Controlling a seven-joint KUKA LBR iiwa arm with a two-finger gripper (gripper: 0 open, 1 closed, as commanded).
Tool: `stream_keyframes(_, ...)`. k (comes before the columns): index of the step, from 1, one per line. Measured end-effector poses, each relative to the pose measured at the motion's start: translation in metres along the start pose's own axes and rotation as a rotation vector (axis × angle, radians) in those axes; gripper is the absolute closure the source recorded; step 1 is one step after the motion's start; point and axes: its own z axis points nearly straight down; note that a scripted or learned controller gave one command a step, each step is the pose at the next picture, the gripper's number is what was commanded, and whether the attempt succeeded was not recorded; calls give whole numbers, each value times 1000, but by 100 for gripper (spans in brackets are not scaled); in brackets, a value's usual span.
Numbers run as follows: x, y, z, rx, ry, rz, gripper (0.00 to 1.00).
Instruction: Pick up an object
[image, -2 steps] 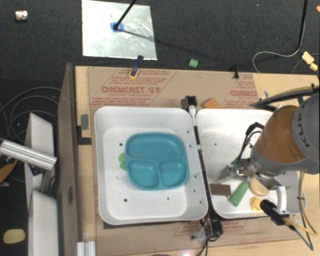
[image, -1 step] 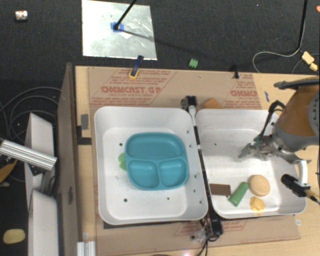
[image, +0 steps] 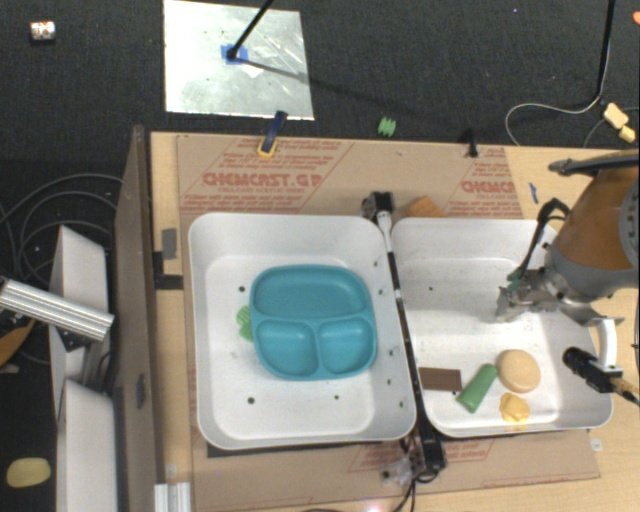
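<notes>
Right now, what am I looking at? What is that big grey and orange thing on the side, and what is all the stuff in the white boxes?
You are looking down from a camera fixed above a bench. The big grey and orange robot arm reaches in from the right side of the picture. At its end is a small metal gripper, which it uses to grab things. It hangs over the right shallow white bin, and I see nothing held in it.

In that bin, near the front, lie a brown flat block, a green stick-shaped piece, a round tan ball-like object and a small yellow lump.

The left shallow white bin holds a blue plastic tray with three compartments, with a small green thing peeking out beside it.

The robot's job is to pick up one object.
</notes>
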Motion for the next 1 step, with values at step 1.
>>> stream_keyframes(1, -23, 49, -128, -14, -6, -3, 100)
